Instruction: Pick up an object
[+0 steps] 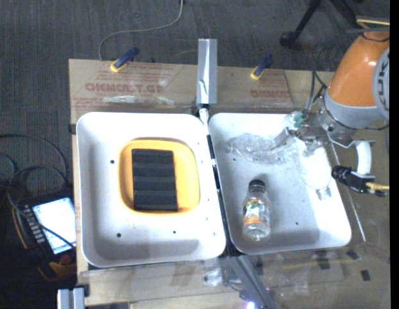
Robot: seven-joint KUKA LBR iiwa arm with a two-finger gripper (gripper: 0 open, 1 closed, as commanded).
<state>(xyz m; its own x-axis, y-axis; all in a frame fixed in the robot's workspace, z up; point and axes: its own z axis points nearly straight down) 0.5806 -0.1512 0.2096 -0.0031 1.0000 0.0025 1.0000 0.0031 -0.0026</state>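
Hovering over the far right corner of the right bin [341, 237], my hand [301, 131] is sitting low among clear plastic. Whether it is open or closed on anything, I cannot tell; the metal parts and the glare from the plastic are running together there.

Candidates for the pick, as I am reading them:
- crumpled clear wrapper [257, 147], lying at the far side of the right bin, just left of my hand and possibly touching it;
- clear plastic bottle [315, 171], nearly invisible against the white floor, lying along the right wall just near of my hand;
- small bottle with a dark cap [255, 212], lying on its side toward the near middle of the same bin, well apart from my hand;
- yellow tray with a black ribbed insert [159, 176], sitting in the left bin [96, 172], far out of my present reach.

Risks I am weighing:
- thin film is likely crushing or sliding out instead of being pinched;
- the clear bottle is round and light, so a closing squeeze could be rolling it against the wall;
- working this tight to the corner, I am risking a knock on the bin rim, which could be shifting the bin on the counter [122, 89];
- lifting with only a fold of wrapper caught, I could be dropping it partway.
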